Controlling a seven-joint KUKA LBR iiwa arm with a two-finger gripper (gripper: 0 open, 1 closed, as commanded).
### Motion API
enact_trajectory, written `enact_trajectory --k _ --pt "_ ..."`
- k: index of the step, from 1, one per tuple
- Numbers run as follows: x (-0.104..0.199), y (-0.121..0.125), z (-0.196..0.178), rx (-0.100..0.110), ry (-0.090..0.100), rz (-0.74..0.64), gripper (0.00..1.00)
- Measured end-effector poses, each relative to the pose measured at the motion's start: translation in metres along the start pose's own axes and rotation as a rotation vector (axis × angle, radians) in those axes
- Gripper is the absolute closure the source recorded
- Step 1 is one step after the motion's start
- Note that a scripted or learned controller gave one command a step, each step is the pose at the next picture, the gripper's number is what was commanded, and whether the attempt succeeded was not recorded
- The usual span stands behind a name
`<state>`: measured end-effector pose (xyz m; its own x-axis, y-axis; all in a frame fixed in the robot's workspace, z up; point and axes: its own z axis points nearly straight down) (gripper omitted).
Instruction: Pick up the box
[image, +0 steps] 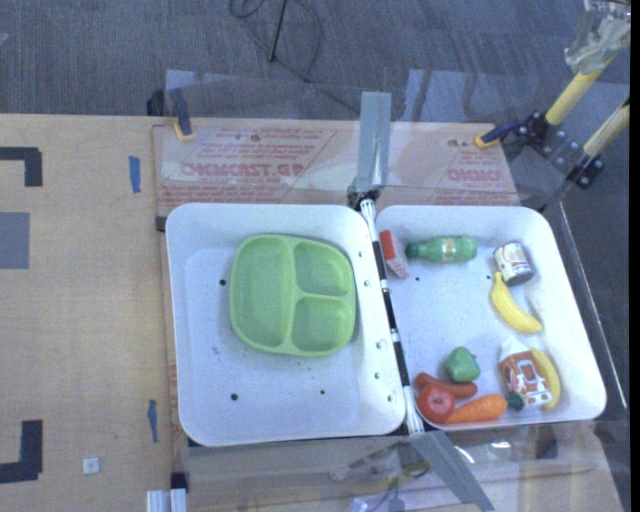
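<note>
Pincer (604, 35): seemingly idling as the pale shape at the frame's one-o'clock corner, well apart from both bins; being too blurred to tell released from clenched. Taking the box (393, 256) to be the small red-and-white carton lying at ten o'clock in the right bin (455, 300), tight against the wall shared with the left bin (200, 300), with the green bottle (441, 249) near at its three o'clock. Judging it light, thin-walled card, stiff enough for a gentle pinch yet probably denting under a hard one, and likely sliding on the smooth floor if nudged. Favouring a hold across the narrow width at mid-length, while expecting little room for anything between carton and wall. Noting also an orange-and-white pack (524, 378) sitting at five o'clock.
</note>
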<state>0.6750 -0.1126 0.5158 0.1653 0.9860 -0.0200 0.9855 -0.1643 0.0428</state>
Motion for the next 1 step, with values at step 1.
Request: enact_trajectory --k 1 --pt "0.0018 0.0011 -0.0115 -0.006 -0.003 -0.003 1.0"
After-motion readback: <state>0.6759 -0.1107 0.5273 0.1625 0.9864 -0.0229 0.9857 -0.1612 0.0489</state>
